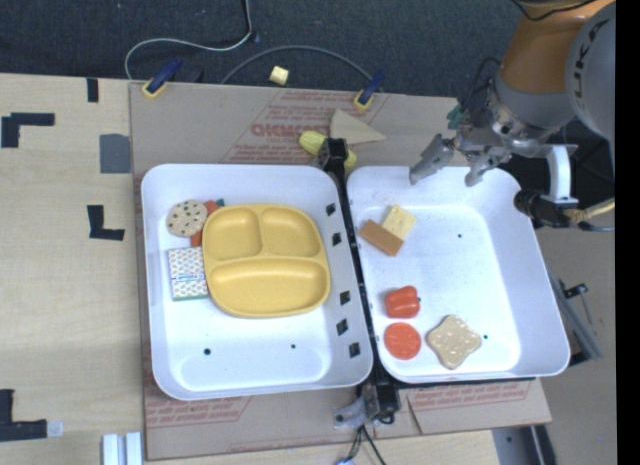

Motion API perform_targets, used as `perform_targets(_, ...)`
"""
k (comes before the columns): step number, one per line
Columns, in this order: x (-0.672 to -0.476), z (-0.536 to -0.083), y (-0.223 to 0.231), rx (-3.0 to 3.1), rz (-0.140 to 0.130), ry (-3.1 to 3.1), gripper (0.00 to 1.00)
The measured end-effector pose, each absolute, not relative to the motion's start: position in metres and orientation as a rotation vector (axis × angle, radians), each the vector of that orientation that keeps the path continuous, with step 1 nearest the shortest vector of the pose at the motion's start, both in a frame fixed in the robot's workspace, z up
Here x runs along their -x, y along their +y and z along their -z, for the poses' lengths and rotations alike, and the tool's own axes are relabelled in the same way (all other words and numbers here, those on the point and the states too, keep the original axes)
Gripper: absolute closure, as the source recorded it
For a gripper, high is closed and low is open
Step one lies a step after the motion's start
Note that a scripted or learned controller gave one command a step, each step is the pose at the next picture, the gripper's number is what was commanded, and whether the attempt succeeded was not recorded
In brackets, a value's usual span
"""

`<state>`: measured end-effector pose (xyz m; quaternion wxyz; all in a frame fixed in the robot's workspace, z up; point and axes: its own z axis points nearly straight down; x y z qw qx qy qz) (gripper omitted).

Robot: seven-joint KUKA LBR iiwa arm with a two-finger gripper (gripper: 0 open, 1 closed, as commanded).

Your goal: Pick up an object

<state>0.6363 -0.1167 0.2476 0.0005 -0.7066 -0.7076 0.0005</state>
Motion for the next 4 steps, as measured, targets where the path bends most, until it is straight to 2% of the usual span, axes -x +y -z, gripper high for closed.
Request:
perform_targets(1,-0.641,-0.169,-0.107,2.216,-0.008,-2.220,0.00)
perform_targets(2,-0.638,-0.100,-0.105,2.216,-0.009,-2.220,0.00)
perform_targets(3,-0.644,-0.085,-0.097,2.220,-0.003,-2.223,0.00)
perform_targets(4,-0.670,-0.085,-0.102,2.219,0.002,-2.225,0.00)
